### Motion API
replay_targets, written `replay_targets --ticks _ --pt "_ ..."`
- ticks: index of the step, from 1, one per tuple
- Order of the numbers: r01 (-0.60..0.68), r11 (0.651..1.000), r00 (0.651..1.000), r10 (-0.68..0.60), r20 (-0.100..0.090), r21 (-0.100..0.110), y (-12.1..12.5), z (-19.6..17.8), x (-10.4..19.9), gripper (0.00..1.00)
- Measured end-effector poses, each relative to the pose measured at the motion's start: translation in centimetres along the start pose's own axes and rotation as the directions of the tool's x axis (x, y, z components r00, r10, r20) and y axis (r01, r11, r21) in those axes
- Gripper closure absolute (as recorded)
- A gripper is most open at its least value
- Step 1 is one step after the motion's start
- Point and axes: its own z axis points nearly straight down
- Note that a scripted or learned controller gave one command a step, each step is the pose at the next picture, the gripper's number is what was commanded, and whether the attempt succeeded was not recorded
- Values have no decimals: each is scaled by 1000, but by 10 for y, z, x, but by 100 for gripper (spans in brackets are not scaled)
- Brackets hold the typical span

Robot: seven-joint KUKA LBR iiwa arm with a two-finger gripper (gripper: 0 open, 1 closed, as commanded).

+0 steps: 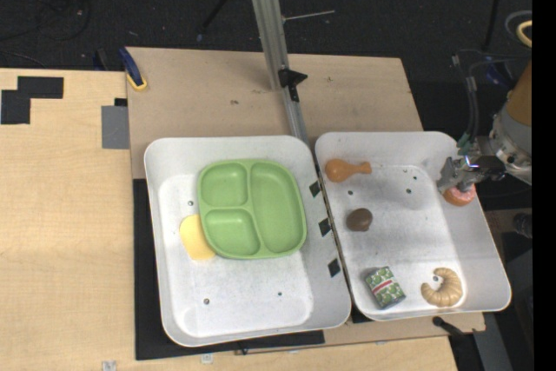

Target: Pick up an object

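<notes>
Front of right bin (486,274): croissant (444,287) and small green box (383,287), side by side. Mid-bin sits a brown ball (360,220); orange drumstick-shaped toy (345,170) near the back-left corner. Gripper (459,180) hangs over the bin's right wall, pinching a reddish-orange object (460,195). Left bin (174,291) holds a green divided plate (252,208), with a yellow piece (195,239) tucked under its left edge.

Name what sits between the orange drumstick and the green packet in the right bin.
The camera view shows a brown ball between the orange drumstick and the green packet.
</notes>
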Motion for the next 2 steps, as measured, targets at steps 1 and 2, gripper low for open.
replay_targets --ticks 1,2 --pt "2 1000 1000 -2 -1 0 9 -51 5 100" --pt "1 1000 1000 -1 -2 4 10 -64 5 100"
